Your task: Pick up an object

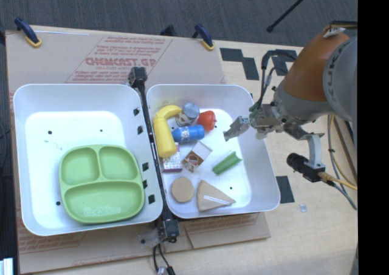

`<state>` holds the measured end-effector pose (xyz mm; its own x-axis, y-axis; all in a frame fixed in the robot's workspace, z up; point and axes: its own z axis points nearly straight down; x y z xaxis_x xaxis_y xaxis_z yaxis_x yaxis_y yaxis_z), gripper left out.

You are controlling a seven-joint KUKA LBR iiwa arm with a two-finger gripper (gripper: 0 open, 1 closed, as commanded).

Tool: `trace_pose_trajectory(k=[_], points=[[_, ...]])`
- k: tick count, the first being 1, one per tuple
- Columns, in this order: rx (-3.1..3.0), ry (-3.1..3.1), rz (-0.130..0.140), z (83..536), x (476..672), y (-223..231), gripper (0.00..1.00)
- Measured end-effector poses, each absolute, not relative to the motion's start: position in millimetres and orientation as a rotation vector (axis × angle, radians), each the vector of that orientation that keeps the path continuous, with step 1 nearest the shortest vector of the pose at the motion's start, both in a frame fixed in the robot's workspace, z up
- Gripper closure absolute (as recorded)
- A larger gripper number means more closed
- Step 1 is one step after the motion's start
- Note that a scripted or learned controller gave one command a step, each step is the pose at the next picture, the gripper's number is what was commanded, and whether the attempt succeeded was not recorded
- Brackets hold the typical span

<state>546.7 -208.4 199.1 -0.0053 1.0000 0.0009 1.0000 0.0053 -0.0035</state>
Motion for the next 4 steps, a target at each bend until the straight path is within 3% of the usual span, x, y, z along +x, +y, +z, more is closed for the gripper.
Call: trace_pose_trajectory(k=[1, 2, 3, 4], points=[[-2.211, -2.227, 0.004, 91.4, 506.1, -210.9, 0.0], [-2.204, -2.232, 0.005, 101.7, 506.8, -210.8, 1.0], [-2.216, -2.231, -0.002, 251.7, 555.7, -177.9, 1.0], [-2.212, -2.227, 0.003, 219.2, 576.0, -158.0, 1.0]])
